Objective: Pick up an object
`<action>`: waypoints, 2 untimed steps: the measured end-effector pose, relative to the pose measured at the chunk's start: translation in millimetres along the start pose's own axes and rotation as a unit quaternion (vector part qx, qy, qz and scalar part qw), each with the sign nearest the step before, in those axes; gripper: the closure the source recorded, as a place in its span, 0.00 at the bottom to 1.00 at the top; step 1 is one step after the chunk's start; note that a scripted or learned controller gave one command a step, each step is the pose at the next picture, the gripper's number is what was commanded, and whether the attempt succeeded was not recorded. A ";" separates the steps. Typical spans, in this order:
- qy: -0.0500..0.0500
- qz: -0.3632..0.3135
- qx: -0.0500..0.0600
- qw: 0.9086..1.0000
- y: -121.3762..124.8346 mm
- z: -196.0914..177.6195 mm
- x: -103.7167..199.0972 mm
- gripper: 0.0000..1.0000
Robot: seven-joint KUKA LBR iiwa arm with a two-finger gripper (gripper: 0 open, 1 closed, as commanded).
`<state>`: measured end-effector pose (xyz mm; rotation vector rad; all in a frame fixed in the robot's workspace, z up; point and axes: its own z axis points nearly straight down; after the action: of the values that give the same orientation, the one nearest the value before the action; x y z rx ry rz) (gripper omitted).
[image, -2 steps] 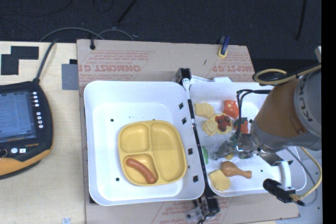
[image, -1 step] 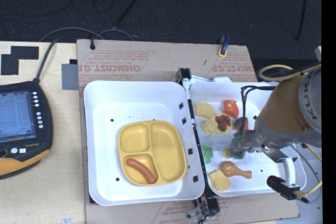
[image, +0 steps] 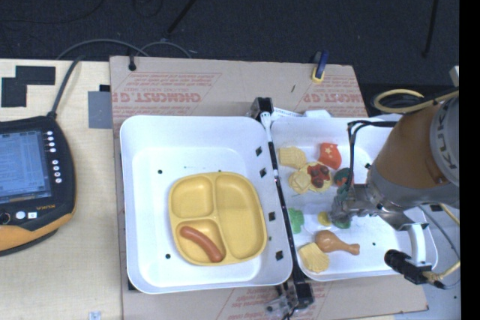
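The right bin (image: 375, 272) holds several toy foods: a yellow waffle piece (image: 292, 157), a red tomato-like piece (image: 328, 154), a dark red berry cluster (image: 318, 174) on a pale slice, a green piece (image: 296, 220), a brown drumstick (image: 336, 242) and a yellow wedge (image: 314, 258). My gripper (image: 343, 210) is down in this bin, just above the drumstick and to the right of the green piece. The wrist hides its fingertips, and I cannot see anything held. A small yellow bit (image: 324, 219) lies right beside it.
The left bin (image: 150, 161) bears a yellow divided plate (image: 217, 215) with a sausage (image: 201, 243) in its front compartment. A black divider clip strip (image: 271, 183) runs between the bins. A tablet pendant (image: 30, 176) lies far left. The arm's body (image: 412, 161) covers the right bin's right side.
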<state>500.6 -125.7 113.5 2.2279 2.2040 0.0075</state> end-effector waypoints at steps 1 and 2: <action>0.001 0.003 0.001 1.000 -0.4 -9.3 -1.1 1.00; 0.001 0.005 0.002 1.000 -0.7 -18.7 -2.4 1.00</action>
<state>499.7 -128.0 132.3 2.2433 2.1958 0.0054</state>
